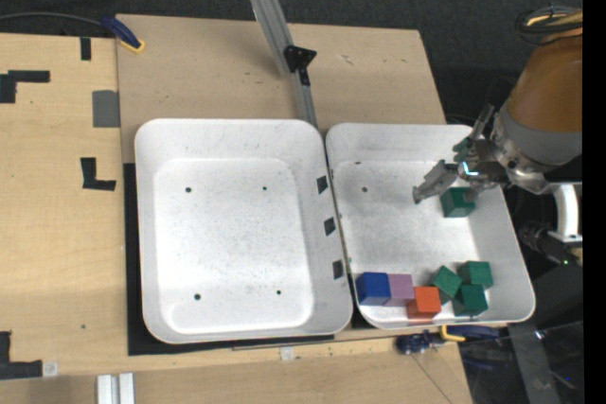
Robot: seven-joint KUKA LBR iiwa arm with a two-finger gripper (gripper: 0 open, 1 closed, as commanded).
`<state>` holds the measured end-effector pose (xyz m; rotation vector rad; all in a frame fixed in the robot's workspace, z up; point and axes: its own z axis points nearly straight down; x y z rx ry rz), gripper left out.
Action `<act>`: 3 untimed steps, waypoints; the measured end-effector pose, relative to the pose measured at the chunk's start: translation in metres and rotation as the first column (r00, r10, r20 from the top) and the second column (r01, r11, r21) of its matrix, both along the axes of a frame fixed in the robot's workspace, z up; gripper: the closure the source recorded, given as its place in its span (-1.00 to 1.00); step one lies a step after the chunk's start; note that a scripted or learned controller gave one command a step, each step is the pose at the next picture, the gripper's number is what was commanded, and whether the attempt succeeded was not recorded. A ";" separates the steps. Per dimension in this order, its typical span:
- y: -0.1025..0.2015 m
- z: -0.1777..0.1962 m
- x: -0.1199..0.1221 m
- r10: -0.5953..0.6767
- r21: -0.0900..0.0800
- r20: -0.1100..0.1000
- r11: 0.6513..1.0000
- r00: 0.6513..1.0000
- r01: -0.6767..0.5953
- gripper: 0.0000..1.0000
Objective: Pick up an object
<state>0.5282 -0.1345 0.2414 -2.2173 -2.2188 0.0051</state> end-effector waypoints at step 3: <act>0.010 -0.095 -0.003 0.001 0.000 -0.002 1.000 1.000 -0.001 -1.00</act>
